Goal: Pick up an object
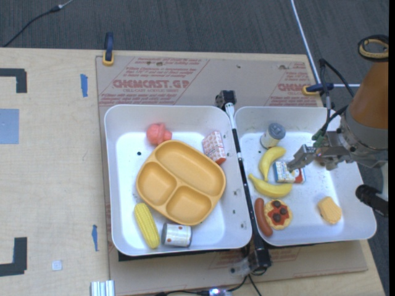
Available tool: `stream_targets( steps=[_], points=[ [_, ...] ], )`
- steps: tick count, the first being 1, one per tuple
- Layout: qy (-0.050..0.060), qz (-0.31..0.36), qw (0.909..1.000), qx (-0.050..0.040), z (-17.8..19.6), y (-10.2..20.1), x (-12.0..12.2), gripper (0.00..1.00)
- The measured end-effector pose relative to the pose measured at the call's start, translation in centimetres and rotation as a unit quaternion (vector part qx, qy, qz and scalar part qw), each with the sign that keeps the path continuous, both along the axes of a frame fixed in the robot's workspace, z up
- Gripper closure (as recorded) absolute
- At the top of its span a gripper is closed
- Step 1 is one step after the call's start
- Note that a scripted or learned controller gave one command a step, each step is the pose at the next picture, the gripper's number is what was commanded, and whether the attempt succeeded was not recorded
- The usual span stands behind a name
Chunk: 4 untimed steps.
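Two fingers of my gripper [299, 161] hang spread and bare above the right bin [355, 230], just beside a small carton [286, 173] and banana [270, 172]. Nothing is lifted yet; descent, closing and raising remain, I judge.

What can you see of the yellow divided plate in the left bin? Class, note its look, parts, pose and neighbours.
The yellow divided plate looks like glossy plastic, rounded, with three compartments split by raised ridges, all bare. It lies flat but turned at an angle in the middle of the left bin. The pink toy sits at its upper edge, the red-and-white carton at its upper right, and the corn cob and the small can along its lower edge.
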State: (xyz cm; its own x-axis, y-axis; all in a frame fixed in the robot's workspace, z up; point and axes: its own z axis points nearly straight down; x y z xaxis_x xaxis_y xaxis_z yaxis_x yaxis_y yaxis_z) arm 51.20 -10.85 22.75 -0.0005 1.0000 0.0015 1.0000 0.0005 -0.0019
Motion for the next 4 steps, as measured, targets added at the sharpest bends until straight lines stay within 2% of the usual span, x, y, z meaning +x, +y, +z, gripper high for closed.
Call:
stream_targets(
  steps=[1, 2, 3, 4],
  points=[
    [0.000, -0.001, 1.0000, -0.0003, -10.3, -1.0, -1.2, 0.00],
    [-0.007, 0.000, 1.0000, -0.0009, -13.4, 1.0, 3.6, 0.00],
    [-0.009, 0.000, 1.0000, -0.0016, -13.4, 1.5, 7.5, 0.00],
    [-0.011, 0.000, 0.9999, -0.0008, -12.3, 1.7, 7.6, 1.00]
  ],
)
